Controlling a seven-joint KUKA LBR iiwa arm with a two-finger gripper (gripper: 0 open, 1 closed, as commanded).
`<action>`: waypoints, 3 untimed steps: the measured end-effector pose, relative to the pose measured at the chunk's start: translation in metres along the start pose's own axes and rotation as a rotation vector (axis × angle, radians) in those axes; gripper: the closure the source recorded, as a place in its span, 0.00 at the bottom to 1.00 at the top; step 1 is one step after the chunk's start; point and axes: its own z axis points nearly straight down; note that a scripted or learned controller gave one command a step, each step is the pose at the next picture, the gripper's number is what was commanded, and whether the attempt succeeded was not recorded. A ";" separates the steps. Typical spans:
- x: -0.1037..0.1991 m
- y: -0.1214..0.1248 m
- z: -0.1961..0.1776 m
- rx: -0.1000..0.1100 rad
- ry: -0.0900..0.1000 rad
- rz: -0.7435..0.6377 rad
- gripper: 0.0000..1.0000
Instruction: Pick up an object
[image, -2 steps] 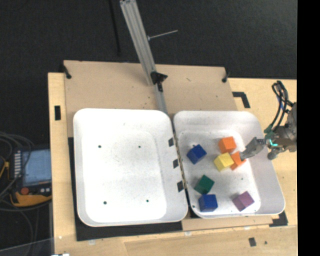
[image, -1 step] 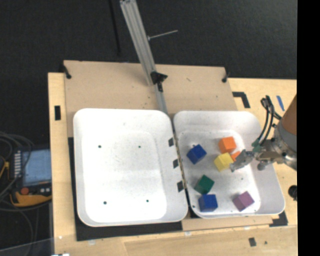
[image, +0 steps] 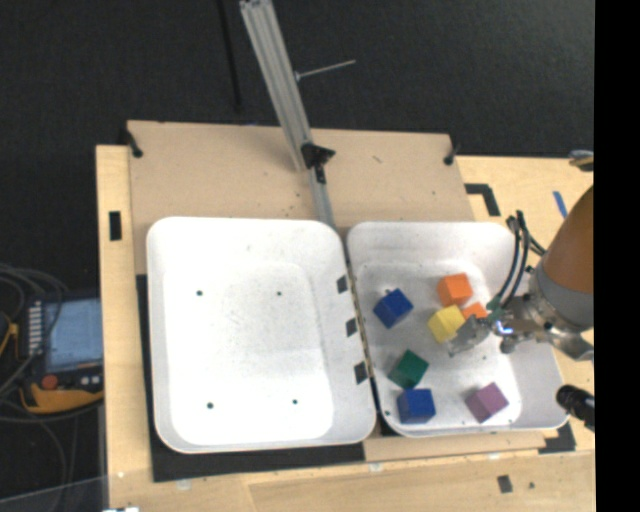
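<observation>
The right bin (image: 420, 245) holds several small blocks: an orange one (image: 455, 289), a yellow one (image: 446, 323), a blue one (image: 393, 307), a green one (image: 408, 369), a second blue one (image: 416, 404) and a purple one (image: 487, 401). My gripper (image: 478, 330) reaches in from the right and sits low over the bin, just right of the yellow block and below the orange one. Its fingertips are close to the yellow block, and a small orange part shows at the wrist near them. Nothing is visibly held.
The left bin (image: 245, 335) lies beside the right one, with a row of clips (image: 352, 325) between them. A slanted metal pole (image: 285, 90) rises behind the bins. A handheld control unit (image: 62, 345) with cables sits far left.
</observation>
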 end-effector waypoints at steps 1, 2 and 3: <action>-0.002 0.003 0.043 0.001 0.000 0.000 0.00; -0.002 0.005 0.029 -0.009 0.000 0.005 1.00; -0.002 0.010 -0.014 -0.010 -0.002 -0.004 1.00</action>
